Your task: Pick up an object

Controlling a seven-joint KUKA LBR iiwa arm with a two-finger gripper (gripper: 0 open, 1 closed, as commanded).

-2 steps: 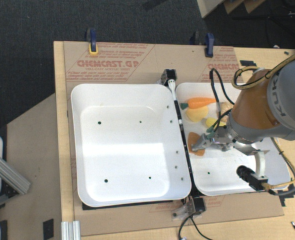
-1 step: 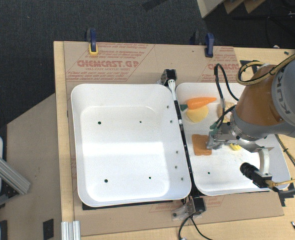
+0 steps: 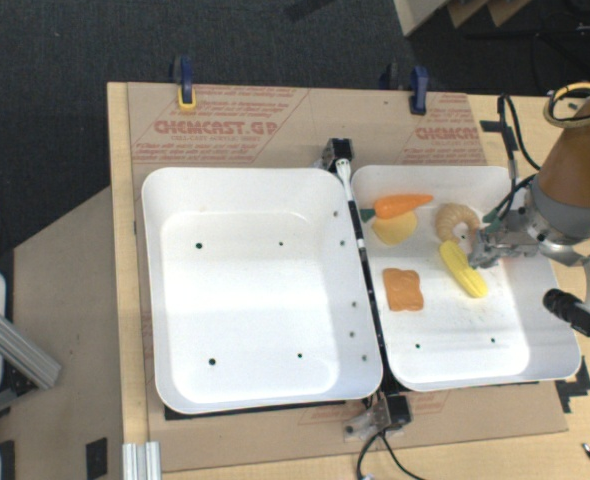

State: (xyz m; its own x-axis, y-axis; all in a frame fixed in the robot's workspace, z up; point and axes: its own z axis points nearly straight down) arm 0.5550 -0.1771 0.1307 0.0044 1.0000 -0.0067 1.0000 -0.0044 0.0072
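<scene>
White bins side by side on the bench: left bin (image 3: 245, 298) has nothing in it, right bin (image 3: 495, 353) has all the candidates. Looks like a standard pick-source and drop-target split, so I'd guess anything grabbed goes left.

Items in the right bin, all bunched in its far half:
- carrot (image 3: 403, 205), orange, lying flat near the far-left corner
- pale yellow lump (image 3: 395, 228), touching or just under the carrot, maybe a lemon or a potato, can't tell
- tan curved piece (image 3: 456, 218), looks like a croissant or a shrimp, just beside the gripper
- corn (image 3: 463, 269), yellow, lying on a slant, upper end near the tool
- orange flat piece (image 3: 404, 290), apart from the others, toward the divider

Tight cluster makes clean picks harder: neighbours touch or nearly touch, so a close could nudge or catch two.

Arm comes in from the right, orange band visible above the wrist. Gripper (image 3: 481, 246) is low in the right bin, sitting between the tan piece and the top end of the corn. Its dark metal parts overlap both at this angle. Can't tell gripper state: tip is too small and cluttered to resolve, and I don't see any item clearly between its tips. Not calling it a hold.

Judgement: likely target is the corn or the tan piece, both resting on the bin floor. Corn is round and slanted, so it may roll out. Nothing lifted yet.
</scene>
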